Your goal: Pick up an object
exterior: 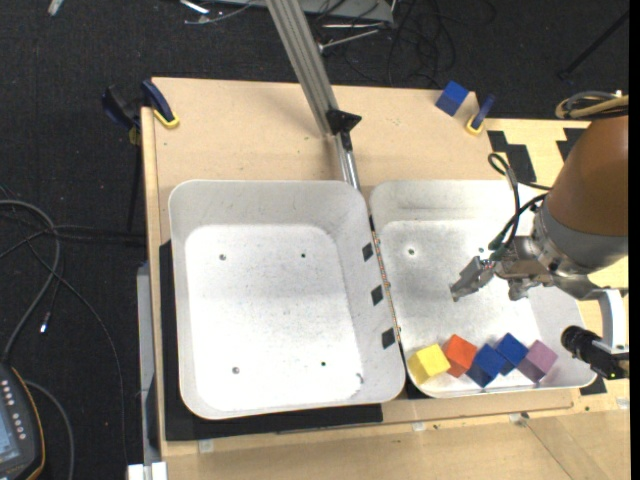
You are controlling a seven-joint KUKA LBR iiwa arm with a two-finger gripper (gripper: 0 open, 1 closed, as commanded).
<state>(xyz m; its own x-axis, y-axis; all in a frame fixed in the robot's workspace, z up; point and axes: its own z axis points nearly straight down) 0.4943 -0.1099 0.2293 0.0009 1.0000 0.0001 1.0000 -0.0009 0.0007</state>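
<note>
The arm reaches in from the right over the right bin (440, 208), its gripper (468, 281) hanging above the bin's bare middle with nothing between its fingers; how wide they stand I cannot tell. Along the bin's near edge sits a row of blocks: yellow block (430, 362), orange block (460, 352), two blue blocks (498, 357) and purple block (538, 360). Another blue cube (453, 96) rests near the bench's far right corner.

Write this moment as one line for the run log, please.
arm: over right bin | gripper: above bin floor, holds nothing visible | blocks: yellow, orange, two blue, purple along near wall | pick: not yet done
</note>
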